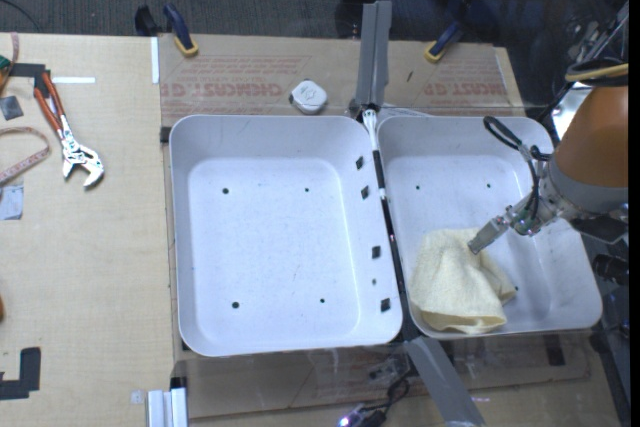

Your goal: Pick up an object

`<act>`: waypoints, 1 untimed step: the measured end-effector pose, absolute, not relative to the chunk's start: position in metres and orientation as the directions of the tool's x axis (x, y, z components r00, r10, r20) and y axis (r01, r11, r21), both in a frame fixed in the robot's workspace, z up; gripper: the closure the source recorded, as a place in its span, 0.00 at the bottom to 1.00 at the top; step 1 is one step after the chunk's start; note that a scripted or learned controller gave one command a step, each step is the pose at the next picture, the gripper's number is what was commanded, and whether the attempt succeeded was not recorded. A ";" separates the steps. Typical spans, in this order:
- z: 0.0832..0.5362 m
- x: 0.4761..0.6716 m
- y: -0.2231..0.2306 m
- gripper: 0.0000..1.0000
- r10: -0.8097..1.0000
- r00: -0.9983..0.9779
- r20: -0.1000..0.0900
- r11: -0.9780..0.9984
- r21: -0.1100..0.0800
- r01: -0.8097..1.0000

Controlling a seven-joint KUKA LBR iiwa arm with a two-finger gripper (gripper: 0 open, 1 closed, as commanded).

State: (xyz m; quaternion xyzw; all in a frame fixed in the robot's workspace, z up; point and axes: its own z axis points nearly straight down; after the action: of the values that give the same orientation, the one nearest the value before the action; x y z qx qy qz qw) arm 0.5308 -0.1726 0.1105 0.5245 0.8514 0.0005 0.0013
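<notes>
From above, the arm (590, 155) reaches in from the right, angled down and left, its gripper (484, 237) touching the top edge of the cream cloth (455, 290). The cloth lies crumpled in the right bin (450, 155), front-left corner.

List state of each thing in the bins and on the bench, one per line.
cloth: crumpled in the right bin, front area
gripper: low over the cloth's upper right edge
left bin: sits beside the right bin
pliers: lying flat on the bench, left side
</notes>
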 end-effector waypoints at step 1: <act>0.093 0.493 -0.164 0.00 0.861 -0.508 -0.003 0.508 0.003 0.861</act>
State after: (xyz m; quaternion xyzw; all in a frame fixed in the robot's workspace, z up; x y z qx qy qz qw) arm 0.4926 -0.1644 0.0934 0.4960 0.8683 0.0008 0.0019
